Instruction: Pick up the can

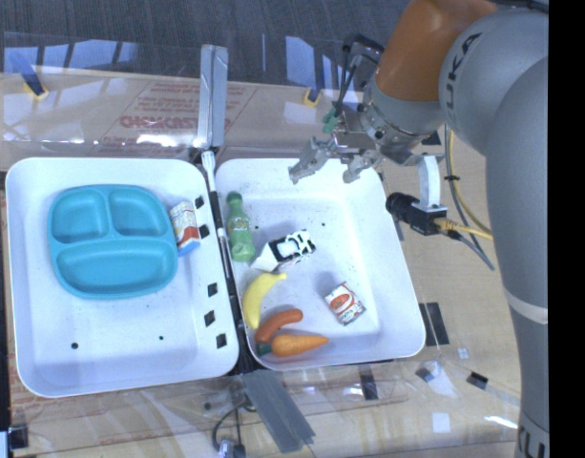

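A small can [185, 225] with a red and white label stands in the left bin [44, 351], against the right edge of the blue divided plate [111, 239]. My gripper [330, 169] hangs over the back edge of the right bin [397, 294], well to the right of the can. Its two fingers [302, 169] are spread open with nothing between them.
The right bin holds a green bottle [240, 229], a black and white toy [294, 247], a banana [257, 295], two carrots [287, 334] and a red and white packet [344, 303]. The arm's grey body fills the right side.
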